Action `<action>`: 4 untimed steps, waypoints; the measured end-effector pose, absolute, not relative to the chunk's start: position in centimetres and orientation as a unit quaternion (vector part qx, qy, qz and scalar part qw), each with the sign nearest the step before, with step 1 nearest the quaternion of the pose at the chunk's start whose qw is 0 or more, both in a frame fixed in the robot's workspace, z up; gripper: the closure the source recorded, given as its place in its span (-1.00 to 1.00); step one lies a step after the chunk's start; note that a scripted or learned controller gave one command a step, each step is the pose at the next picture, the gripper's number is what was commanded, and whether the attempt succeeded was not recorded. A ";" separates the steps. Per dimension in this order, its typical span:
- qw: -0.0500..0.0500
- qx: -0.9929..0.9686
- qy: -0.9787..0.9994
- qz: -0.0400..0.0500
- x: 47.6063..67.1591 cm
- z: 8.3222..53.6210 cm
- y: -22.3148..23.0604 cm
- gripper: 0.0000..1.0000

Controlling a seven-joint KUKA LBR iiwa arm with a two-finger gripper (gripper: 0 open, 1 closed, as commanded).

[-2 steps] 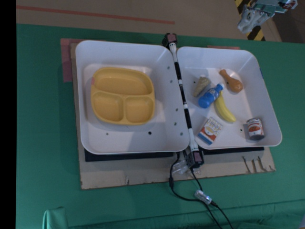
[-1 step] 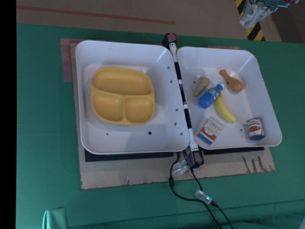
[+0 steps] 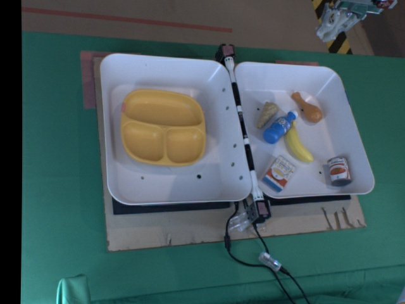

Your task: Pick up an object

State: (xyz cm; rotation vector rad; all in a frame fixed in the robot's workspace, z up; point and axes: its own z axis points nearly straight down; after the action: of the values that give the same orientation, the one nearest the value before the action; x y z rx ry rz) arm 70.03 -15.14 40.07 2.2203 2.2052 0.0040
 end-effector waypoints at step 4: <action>0.009 0.709 0.705 0.002 70.1 39.4 -18.8 -1.00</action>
State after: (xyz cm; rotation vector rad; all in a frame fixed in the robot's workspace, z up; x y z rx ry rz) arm 70.06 -18.79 39.42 2.2159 2.2023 0.0065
